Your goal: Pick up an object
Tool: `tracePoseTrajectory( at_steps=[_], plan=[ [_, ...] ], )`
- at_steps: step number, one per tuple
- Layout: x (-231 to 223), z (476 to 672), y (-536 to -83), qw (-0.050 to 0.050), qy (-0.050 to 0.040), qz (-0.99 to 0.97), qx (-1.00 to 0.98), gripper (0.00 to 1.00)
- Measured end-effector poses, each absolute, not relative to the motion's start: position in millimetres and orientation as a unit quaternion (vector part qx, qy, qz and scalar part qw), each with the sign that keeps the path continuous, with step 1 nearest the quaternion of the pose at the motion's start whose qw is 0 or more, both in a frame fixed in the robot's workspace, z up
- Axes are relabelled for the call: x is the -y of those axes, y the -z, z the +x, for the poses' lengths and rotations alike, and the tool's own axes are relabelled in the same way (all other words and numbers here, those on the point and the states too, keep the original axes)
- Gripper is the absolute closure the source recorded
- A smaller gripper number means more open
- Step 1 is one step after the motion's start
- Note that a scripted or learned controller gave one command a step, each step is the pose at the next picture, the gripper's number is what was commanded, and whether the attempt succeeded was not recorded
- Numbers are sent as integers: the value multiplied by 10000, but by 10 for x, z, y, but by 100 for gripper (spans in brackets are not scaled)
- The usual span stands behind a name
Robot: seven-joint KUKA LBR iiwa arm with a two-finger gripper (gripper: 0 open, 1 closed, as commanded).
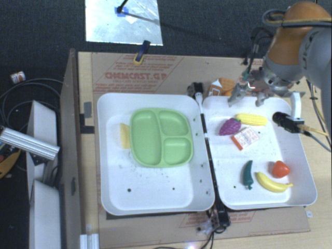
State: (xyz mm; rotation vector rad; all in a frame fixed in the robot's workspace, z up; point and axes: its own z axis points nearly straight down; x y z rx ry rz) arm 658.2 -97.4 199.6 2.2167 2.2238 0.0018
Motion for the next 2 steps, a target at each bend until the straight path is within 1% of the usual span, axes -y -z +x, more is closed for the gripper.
tracePoseTrajectory(
  at_steps=[1, 2],
  plan=[
    [837, 6130, -838, 64, -18, 7062, -7080, 0],
    [1351, 6494, -883, -43, 5, 7079, -7063, 0]
  ],
)
